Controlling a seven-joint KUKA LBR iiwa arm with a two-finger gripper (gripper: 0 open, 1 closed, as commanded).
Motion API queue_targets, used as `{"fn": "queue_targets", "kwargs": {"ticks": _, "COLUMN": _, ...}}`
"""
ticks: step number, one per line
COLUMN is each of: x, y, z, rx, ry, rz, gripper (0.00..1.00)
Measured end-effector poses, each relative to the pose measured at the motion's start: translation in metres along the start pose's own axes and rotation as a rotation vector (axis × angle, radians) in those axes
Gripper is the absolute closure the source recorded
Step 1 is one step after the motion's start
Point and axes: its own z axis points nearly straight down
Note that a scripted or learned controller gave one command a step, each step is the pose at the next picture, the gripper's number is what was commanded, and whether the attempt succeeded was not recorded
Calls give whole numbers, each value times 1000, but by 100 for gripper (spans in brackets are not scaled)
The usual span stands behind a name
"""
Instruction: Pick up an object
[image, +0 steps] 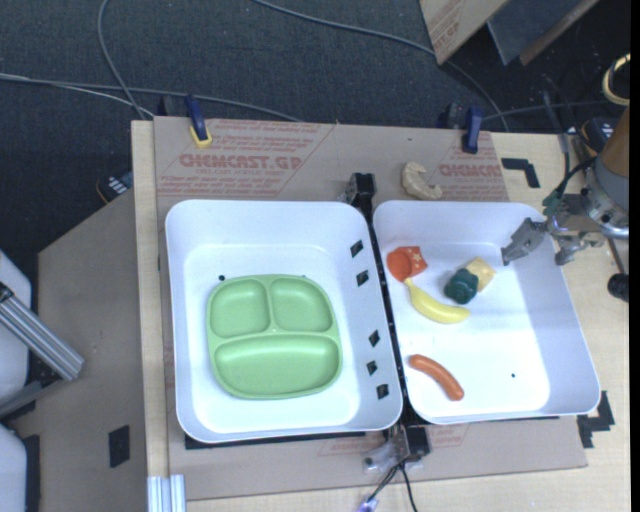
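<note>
The right bin (560, 350) holds the loose things — an orange piece (405, 263) near its left wall, a banana (437, 306) just below it, a teal and yellow toy (466, 282) beside the banana, and a sausage (436, 375) lower down. The tool (541, 243) hangs over the bin's upper right edge, fingers spread wide, gripping nothing. The left bin (190, 250) carries a green tray (273, 335). Both bins sit on the surface (290, 160).

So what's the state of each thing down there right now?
Claw: open, holding nothing, over the right bin's far right edge.
Green tray: flat in left bin, compartments bare.
Banana: lying in right bin.
Sausage: lying alone near front.
Orange piece: lying beside banana.
</note>
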Motion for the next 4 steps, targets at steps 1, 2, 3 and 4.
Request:
{"fn": "queue_targets", "kwargs": {"ticks": 1, "x": 1, "y": 3, "z": -9, "rx": -15, "ry": -3, "rz": -4, "gripper": 0}}
{"fn": "queue_targets", "kwargs": {"ticks": 2, "x": 8, "y": -3, "z": 39, "rx": -9, "ry": -1, "rz": -4, "gripper": 0}}
{"fn": "queue_targets", "kwargs": {"ticks": 3, "x": 17, "y": -3, "z": 91, "rx": -16, "ry": -3, "rz": -3, "gripper": 0}}
{"fn": "queue_targets", "kwargs": {"ticks": 4, "x": 13, "y": -1, "z": 98, "rx": -26, "ry": -10, "rz": -2, "gripper": 0}}
